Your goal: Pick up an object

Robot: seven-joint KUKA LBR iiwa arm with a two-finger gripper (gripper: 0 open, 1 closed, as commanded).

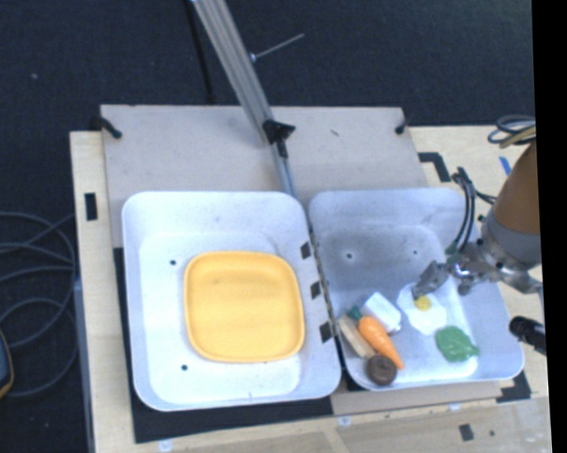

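Camera view: the carrot lies slantwise — tip toward the lower right — and whether the pincer is clenched, I cannot tell.

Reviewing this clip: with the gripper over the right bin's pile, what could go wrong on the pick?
1. The fried egg, white block, carrot and green piece lie crowded, so the gripper may nudge neighbours.
2. The egg looks flat, so the fingers may slip off.

Yellow plate in left bin; black cables beside bench.
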